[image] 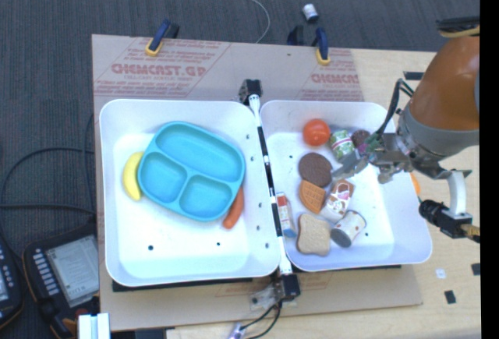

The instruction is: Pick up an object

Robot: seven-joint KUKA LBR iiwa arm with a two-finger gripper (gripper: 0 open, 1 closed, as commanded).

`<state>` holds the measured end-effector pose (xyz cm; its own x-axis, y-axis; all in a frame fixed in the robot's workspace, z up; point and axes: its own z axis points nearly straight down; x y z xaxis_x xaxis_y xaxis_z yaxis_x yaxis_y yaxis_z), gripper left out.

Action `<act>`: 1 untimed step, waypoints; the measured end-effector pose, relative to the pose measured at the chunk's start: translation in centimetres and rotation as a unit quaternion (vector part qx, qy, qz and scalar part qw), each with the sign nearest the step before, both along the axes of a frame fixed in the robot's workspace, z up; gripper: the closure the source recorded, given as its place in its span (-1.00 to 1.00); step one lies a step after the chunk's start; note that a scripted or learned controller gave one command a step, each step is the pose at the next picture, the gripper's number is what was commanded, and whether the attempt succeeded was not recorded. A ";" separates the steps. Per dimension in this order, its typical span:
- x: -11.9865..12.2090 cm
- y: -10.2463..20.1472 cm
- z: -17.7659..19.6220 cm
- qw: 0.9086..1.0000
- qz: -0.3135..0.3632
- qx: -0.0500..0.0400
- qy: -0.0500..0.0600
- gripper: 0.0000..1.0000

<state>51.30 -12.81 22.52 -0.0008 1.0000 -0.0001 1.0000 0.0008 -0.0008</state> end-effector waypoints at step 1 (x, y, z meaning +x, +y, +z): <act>-1.2 -2.6 -9.9 1.000 -0.001 0.000 0.002 -1.00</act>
<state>50.08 -15.45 12.61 0.0008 1.0000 0.0008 1.0000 -0.0007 -0.0041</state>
